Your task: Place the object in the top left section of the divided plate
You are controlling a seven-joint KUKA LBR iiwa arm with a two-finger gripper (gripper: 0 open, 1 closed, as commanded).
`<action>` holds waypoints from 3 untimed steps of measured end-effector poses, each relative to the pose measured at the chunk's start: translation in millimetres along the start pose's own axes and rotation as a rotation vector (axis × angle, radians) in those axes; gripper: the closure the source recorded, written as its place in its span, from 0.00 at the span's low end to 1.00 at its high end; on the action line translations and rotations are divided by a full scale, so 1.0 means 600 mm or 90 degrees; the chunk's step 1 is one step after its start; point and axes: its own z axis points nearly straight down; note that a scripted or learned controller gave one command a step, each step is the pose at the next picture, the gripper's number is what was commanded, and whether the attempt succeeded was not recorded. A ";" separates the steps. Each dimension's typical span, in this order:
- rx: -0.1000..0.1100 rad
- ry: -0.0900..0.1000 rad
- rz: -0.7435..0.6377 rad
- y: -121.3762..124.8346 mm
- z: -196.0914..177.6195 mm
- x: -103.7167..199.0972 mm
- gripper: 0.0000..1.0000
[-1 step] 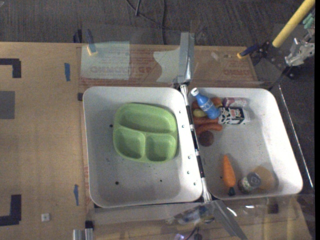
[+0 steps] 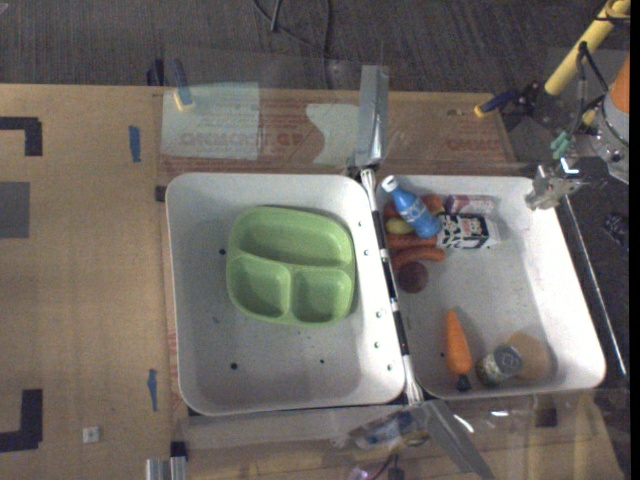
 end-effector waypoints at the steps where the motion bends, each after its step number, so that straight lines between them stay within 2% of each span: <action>1: 0.001 0.000 -0.031 -0.080 0.176 -0.027 1.00; 2: 0.003 0.001 0.244 -0.219 0.155 -0.037 1.00; 3: 0.000 0.000 0.229 -0.225 -0.019 -0.012 1.00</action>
